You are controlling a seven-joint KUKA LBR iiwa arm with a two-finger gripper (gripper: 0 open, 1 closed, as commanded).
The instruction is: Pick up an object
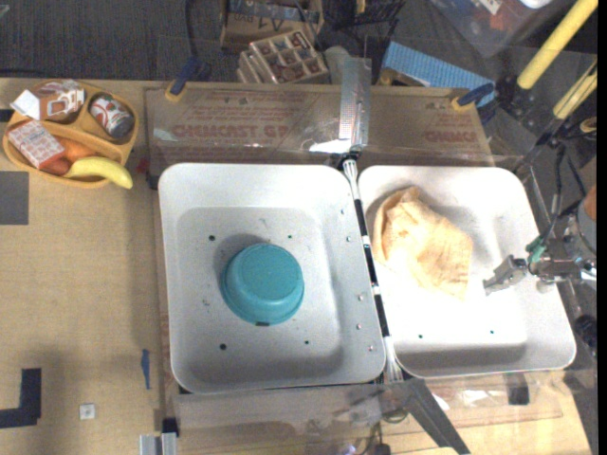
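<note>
A teal bowl [264, 282] lies upside down in the middle of the left bin [180, 197]. A crumpled tan cloth [425, 240] rests in the left half of the right bin [512, 344]. My gripper [500, 277] hangs low over the right bin's right half, just right of the cloth's lower edge and apart from it. Nothing shows in its grasp. The wrist behind it [561, 262] reaches in over the bin's right rim.
A yellow tray [19, 150] with a banana [100, 170], cans and boxes sits at the bench's far left. Cardboard [247, 121] lies behind the bins. Cables and a yellow bar [560, 31] crowd the upper right.
</note>
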